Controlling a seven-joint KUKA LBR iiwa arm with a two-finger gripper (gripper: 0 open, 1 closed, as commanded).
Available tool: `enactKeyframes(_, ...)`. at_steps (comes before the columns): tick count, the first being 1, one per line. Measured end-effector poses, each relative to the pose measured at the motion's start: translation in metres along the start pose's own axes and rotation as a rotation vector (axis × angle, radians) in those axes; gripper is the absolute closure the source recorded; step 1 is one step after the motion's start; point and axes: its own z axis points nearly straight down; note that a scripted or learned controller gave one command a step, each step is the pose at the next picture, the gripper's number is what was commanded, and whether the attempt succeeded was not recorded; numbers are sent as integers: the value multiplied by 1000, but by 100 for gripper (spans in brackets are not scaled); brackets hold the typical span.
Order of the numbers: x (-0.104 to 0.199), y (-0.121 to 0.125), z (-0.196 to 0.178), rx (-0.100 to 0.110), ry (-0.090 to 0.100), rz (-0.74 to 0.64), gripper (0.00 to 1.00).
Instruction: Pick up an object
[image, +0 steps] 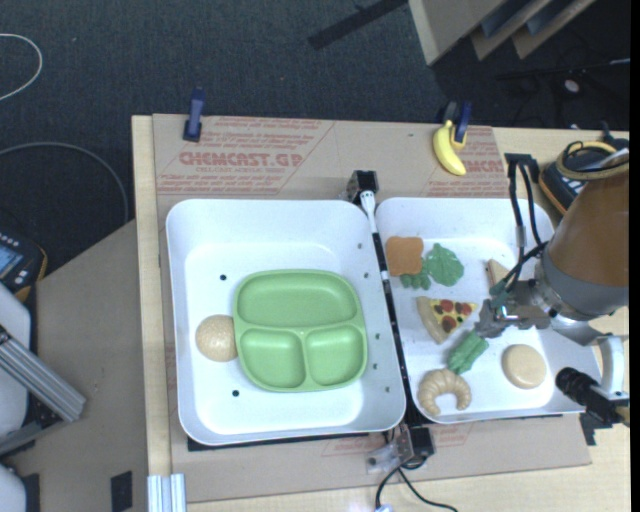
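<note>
Green pickle-like toy (467, 351) in right bin (470, 212), lying slanted, between pizza slice (444, 316) on its left and round cookie (524, 366) on its right, croissant (446, 389) just near of it. Gripper (493, 320) right over its far end, arm entering from right. Looks like the target, judged from where the gripper sits.

Step in hand: closing in for the grasp. To do well: line fingers across the short width of the green toy, not along it; come straight down; keep clear of pizza slice, which sits just beside the far tip. Risk: pinching pizza edge along with it, or toy rolling out since it looks rounded and slick.

Fingers: dark, small, partly blurred against the wrist; cannot tell how far open. Possibly touching the toy's far end, cannot tell for sure. Nothing clearly held between them.

Other stuff in right bin: broccoli (442, 266), orange toast piece (405, 255), both far of the gripper. Left bin (200, 230) has green divided plate (299, 330) and a round bun (216, 338) touching its left edge. Banana (449, 151) on desk (250, 150) far of right bin.
</note>
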Motion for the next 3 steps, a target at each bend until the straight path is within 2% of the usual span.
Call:
enactKeyframes(1, 50, 0, -43, -1, 3, -7, 100)
enactKeyframes(2, 46, 0, -51, 1, 1, -2, 100)
enactKeyframes(3, -22, 0, -86, 0, -2, 4, 100)
